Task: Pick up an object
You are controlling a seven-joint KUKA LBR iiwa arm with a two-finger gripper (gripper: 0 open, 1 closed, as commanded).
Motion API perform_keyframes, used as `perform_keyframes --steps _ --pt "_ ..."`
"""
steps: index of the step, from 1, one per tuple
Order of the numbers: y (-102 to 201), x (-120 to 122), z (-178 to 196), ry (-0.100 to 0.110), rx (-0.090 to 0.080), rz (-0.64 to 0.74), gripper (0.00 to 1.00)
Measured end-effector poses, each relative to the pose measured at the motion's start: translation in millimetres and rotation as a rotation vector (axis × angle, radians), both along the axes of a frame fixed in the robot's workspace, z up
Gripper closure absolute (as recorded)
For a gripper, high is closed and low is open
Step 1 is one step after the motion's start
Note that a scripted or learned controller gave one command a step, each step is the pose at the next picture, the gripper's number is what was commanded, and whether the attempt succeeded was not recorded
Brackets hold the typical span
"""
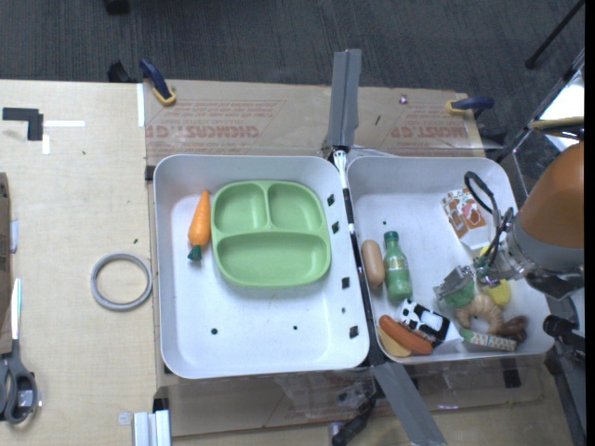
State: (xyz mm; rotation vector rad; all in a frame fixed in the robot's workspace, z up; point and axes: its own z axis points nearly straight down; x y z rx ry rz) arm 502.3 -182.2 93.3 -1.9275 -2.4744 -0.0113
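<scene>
Toys [483, 314] crowd the pincer [479, 277], perhaps touching; its grip state is unreadable.

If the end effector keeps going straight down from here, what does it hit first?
Most likely the pile of small items in the right bin's near right corner; the end effector sits right over it. Which item comes first is unclear, since depth is hard to judge.

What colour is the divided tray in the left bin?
Light green; the divided tray shows plainly in the camera view.
</scene>
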Motion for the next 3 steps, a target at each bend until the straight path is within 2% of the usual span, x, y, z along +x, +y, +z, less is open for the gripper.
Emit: perform_keyframes --steps 1,2,3 --pt "0.9 85.1 -0.4 -0.001 -0.001 -0.028 0.0" --pt "19.4 39.3 7.5 0.001 -0.009 -0.059 0.0" --pt "43.2 -25.0 -2.0 0.001 -0.009 -0.025 0.0"
